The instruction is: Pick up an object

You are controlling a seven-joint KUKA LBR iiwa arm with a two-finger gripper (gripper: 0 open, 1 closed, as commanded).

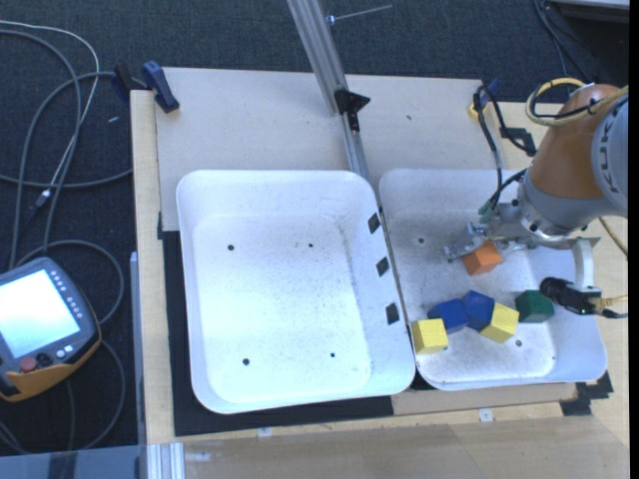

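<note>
A pale wooden tabletop (pixel 260 128) on dark carpet carries two shallow white plastic bins. In the right bin (pixel 419 208), right of centre, the tool (pixel 477 249) hovers over a small orange block (pixel 485 259) — whether it grips cannot be told. The block looks light, rigid, smooth; its flat opposite faces suit pinching.

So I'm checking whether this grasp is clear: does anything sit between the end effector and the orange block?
Nothing visible does. The end effector is right over the orange block in the right bin; the blue, yellow and green blocks lie apart, nearer the front edge.
</note>
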